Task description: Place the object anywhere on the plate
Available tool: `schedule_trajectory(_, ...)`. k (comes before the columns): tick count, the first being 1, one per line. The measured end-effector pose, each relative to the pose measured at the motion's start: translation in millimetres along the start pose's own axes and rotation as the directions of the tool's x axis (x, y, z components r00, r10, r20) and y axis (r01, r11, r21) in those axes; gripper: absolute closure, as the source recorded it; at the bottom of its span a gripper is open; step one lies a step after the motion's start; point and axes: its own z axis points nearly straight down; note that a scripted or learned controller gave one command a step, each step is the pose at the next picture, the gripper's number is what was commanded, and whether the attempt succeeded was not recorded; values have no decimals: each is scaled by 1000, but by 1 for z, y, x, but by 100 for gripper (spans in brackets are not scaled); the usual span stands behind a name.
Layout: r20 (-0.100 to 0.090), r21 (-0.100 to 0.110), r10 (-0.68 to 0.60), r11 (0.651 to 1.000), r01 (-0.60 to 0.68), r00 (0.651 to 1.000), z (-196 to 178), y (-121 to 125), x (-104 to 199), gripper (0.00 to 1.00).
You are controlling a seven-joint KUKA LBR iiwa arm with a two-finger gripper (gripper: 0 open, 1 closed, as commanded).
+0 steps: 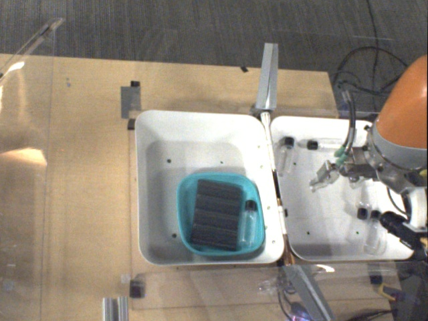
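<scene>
Plate (253,196), turquoise, sits in the left bin (154,179) with a dark ribbed block (217,214) lying on it; gripper (326,174) hovers over the right bin (321,233), fingers apart, holding nothing.

No readable text, labels or numbers (anywhere), no signs

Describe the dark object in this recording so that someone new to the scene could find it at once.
Start at the left white bin, the one away from the arm. In its lower half sits a teal plate with rounded corners. The dark ribbed block lies on that plate, slightly tilted; its dark grey ridges set it apart from the small clear item beside it.
</scene>
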Motion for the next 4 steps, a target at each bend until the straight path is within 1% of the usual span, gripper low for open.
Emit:
schedule_trajectory(1,4,-5,-131,991,131,991,-127,-2,-85,0)
schedule_trajectory(2,5,-3,-195,981,195,981,-172,-4,-133,0)
schedule_trajectory(3,5,-2,-203,979,203,979,-171,-4,-133,0)
schedule_trajectory(4,5,-3,-83,997,83,997,-171,-4,-133,0)
